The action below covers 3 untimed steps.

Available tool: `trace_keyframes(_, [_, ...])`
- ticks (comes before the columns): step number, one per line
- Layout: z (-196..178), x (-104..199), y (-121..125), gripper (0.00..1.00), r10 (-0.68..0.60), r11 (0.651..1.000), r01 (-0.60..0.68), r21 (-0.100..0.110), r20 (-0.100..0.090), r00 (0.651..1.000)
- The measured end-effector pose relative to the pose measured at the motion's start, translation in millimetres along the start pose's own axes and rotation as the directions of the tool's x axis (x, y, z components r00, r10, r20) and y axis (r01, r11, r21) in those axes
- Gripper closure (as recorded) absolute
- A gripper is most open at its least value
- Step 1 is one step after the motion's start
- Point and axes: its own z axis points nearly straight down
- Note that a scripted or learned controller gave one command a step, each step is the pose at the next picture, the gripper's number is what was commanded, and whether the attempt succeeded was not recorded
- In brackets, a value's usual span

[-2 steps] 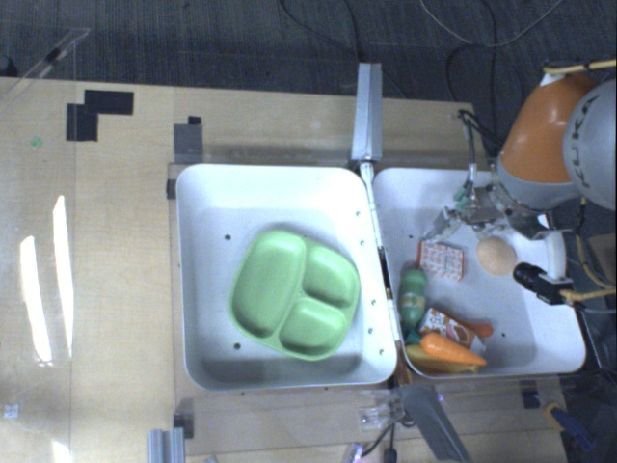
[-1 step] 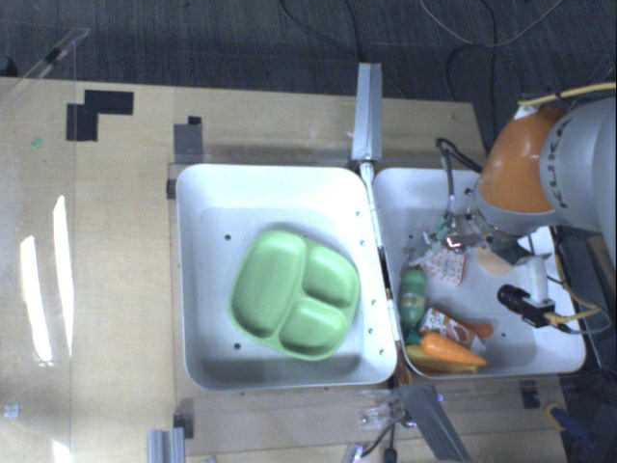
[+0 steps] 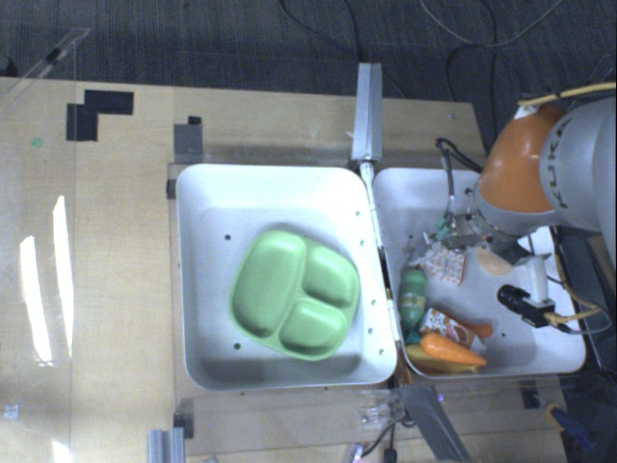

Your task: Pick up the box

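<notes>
The desk is carrying two white bins side by side, with a metal rail running up from the gap between them. The arm is reaching in over the right bin, and the pincer is hanging low in the upper middle of that bin; whether it is open or closed cannot be told from this view. The box, a small flat item with a red-and-white pattern, is lying on the floor of the right bin just below the pincer and apart from the bin walls. A pale round item is lying just to the right of the box. A green bottle-shaped item is lying near the box on its lower left, against the bin's left wall. Nearer the front edge, an orange-and-white packet is lying beside an orange carrot, and a yellow item is touching the carrot's left end. The left bin is holding a green tray with three compartments. Black tape marks are showing on the desk at upper left. Print on the box and the packet is too small to read.
</notes>
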Motion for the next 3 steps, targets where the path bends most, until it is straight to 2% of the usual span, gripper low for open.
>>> trace_keyframes(1, [-11.4, 1.6, 3.1, 1.0, -0.004, 1.0, 0.004, -0.006, 0.0, 1.0])
trace_keyframes(2, [0.0, -0.3, -22.0, 1.0, 0.249, 0.969, -0.249, 0.001, -0.003, 0.969])
trace_keyframes(3, [-96.6, 46.4, -66.9, 1.0, 0.305, 0.952, -0.305, 0.009, 0.0, 0.952])
